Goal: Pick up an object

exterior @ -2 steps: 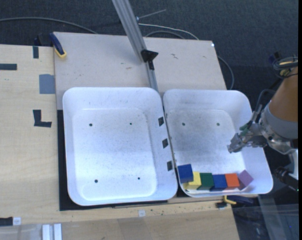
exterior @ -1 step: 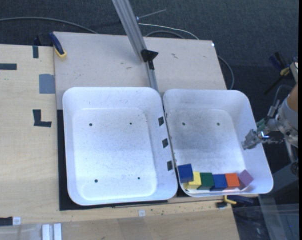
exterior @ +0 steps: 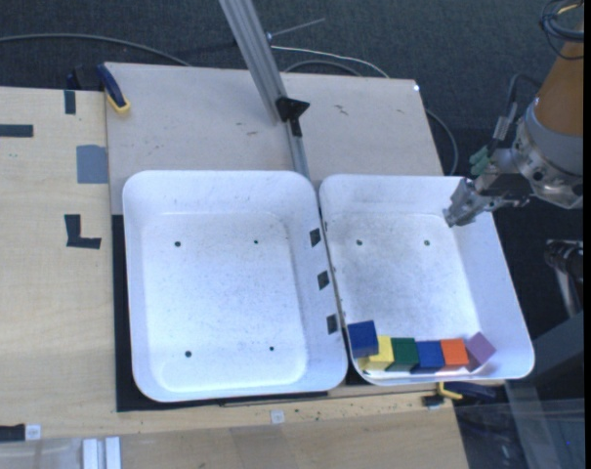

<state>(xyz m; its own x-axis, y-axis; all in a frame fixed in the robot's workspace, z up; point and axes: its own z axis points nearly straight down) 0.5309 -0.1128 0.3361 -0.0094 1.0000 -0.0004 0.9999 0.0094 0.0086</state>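
A row of small coloured blocks lay packed along the near wall of the right-hand bin [exterior: 490, 262], the bin my end effector [exterior: 461, 210] hovered over. The row sat well away from my end effector, toward the camera and mostly a little to its left in the view. At one end a blue block [exterior: 361, 337] stood slightly proud of the others. A yellow block [exterior: 379, 355] touched it, followed by a green block [exterior: 403, 353], a second blue block [exterior: 430, 356], an orange block [exterior: 454, 353] and a tilted purple block [exterior: 481, 348] leaning into the corner.

I judged them light, rigid and smooth-sided, unlikely to crush but liable to slide or twist if pinched off-centre. The first blue block looked the best choice, taken across its two free opposite faces, since its neighbours were crowded together against the wall.

My end effector hung beside the far right rim of that bin; I could not tell whether it was apart or together, and I saw nothing held in it.

Farther away and to the left in the view, the other bin [exterior: 139, 262] rested on the desk [exterior: 41, 262].
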